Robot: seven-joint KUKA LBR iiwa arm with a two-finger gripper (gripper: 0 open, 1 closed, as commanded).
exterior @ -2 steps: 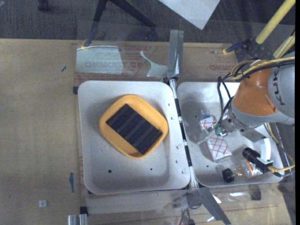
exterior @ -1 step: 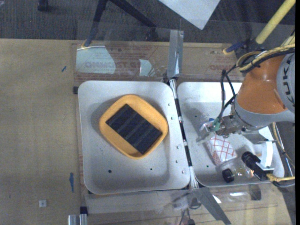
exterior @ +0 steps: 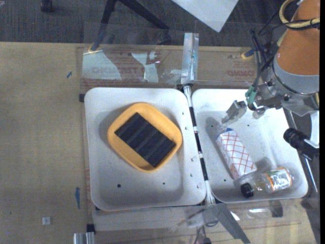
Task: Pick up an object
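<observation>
In the left bin (exterior: 96,151) lies a yellow-orange dish-shaped object (exterior: 144,136) with a black ribbed panel on top. The right bin (exterior: 284,136) holds a white tube with a red lattice print (exterior: 234,154) and a clear bottle (exterior: 266,182) with a black cap and orange label, lying on its side near the front edge. My gripper (exterior: 245,113) hangs over the back of the right bin, just above the tube's upper end. Its fingers are open and nothing is between them.
A clear plastic wall (exterior: 190,57) stands behind the bins. The grey arm with its orange band (exterior: 299,50) fills the upper right, and a black fitting (exterior: 299,139) sits at the right bin's edge. Tan bench surface (exterior: 35,136) lies to the left.
</observation>
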